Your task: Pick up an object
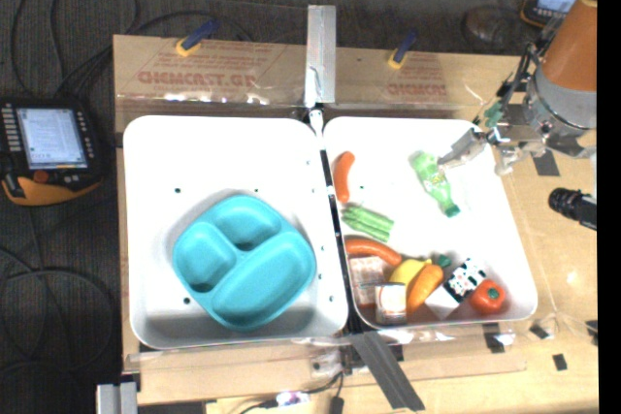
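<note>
Gripper (473, 143) sits over the right bin's (485, 218) far right corner, fingers slightly apart, holding nothing as far as this view shows. Green bottle (434, 181) lies just beside it on the bin floor. Blue tray (245, 259) occupies the left bin (155, 150).

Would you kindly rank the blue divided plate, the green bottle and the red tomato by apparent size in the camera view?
1. Blue divided plate, by far the largest.
2. Green bottle.
3. Red tomato, smallest, though partly hidden by the bin's rim.
</note>
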Robot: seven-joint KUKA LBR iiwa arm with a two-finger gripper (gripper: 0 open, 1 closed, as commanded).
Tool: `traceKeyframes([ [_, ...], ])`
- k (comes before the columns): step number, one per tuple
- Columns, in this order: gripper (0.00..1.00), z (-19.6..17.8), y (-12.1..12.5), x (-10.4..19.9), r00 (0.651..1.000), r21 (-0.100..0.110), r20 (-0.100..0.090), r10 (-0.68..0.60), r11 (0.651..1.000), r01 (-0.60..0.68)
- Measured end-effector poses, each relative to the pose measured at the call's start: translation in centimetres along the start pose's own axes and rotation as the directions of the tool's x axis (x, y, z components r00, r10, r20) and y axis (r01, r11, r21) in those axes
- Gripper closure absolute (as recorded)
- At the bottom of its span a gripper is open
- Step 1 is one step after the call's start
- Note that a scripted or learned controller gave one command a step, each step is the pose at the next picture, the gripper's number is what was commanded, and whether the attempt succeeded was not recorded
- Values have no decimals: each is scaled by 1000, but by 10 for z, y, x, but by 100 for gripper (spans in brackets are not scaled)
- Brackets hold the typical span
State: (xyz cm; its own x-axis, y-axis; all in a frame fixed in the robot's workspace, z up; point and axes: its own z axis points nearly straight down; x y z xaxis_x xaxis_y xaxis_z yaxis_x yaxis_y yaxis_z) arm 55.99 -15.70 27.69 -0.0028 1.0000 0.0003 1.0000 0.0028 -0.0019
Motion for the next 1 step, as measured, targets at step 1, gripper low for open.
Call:
traceKeyframes([
  [1,0,91,28,-9,1000,1,2,6,1000,-6],
])
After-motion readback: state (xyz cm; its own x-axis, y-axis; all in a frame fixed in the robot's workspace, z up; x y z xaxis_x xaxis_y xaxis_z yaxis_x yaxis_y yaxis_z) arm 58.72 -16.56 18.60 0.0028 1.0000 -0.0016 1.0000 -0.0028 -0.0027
